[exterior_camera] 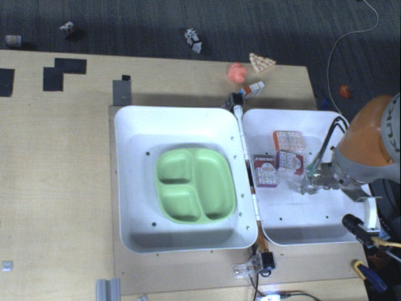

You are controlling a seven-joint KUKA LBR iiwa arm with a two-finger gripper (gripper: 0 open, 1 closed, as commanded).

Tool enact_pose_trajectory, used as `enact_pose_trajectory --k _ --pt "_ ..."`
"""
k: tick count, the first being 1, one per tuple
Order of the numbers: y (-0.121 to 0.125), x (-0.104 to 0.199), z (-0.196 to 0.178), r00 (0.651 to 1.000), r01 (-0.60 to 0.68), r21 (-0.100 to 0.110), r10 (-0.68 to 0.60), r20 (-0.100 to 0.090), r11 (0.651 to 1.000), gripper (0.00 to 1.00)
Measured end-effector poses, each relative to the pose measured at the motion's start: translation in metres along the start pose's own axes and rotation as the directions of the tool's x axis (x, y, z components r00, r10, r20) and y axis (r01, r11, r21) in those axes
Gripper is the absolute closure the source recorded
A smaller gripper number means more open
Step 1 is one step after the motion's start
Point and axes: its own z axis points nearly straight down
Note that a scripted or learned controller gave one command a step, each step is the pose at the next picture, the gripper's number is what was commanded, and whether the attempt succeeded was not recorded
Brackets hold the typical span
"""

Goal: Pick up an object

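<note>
Wooden bench (56, 168) is carrying two shallow white bins; I'm watching the left bin (128, 187) holding a green divided plastic tray (195, 184). Grey arm's gripper (308, 184) is hanging in the right bin (276, 221), near three small printed cartons (280, 158); opening, I cannot tell. Risk: descending between cartons, nudging them aside, gripping nothing.

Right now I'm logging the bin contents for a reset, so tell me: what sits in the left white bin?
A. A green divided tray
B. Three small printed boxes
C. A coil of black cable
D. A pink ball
A: the green divided tray lies in the middle of the left bin, while the small printed boxes lie in the right bin, near the pincer.
</note>
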Motion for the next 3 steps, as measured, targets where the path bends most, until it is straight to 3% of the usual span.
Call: enact_pose_trajectory --k 1,2,3 --pt "0.000 0.000 0.000 1.000 -0.001 0.000 0.001 0.000 1.000 0.00" --pt "-0.025 0.057 0.011 1.000 -0.002 0.002 0.002 0.001 1.000 0.00" --pt "-0.023 0.057 -0.001 1.000 0.000 -0.004 0.000 0.001 1.000 1.00"
